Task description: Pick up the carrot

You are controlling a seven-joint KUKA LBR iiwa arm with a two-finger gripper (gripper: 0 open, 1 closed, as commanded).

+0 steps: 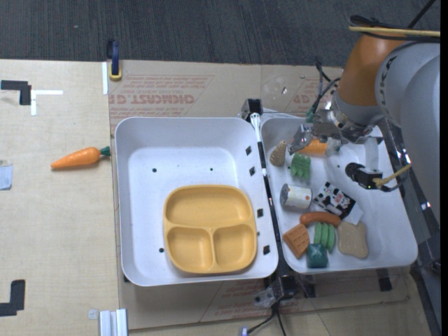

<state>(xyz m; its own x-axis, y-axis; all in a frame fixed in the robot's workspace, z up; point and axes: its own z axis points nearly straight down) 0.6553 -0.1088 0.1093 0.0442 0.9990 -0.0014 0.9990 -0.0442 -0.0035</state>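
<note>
An orange carrot (77,158) with a small green top lies on the wooden bench, left of both bins and outside them. My gripper (310,141) hangs low over the far end of the right bin (392,257), well away from that carrot. A small orange piece (318,147) lies right at the gripper's tip; whether it is held cannot be told. The grey arm with its orange band (364,61) comes in from the upper right.
The left bin (140,152) holds a yellow divided plate (210,228). The right bin holds several toy foods: a green piece (300,166), a silver can (297,197), a sausage (320,218), a bread slice (352,239) and a cow-patterned item (333,200).
</note>
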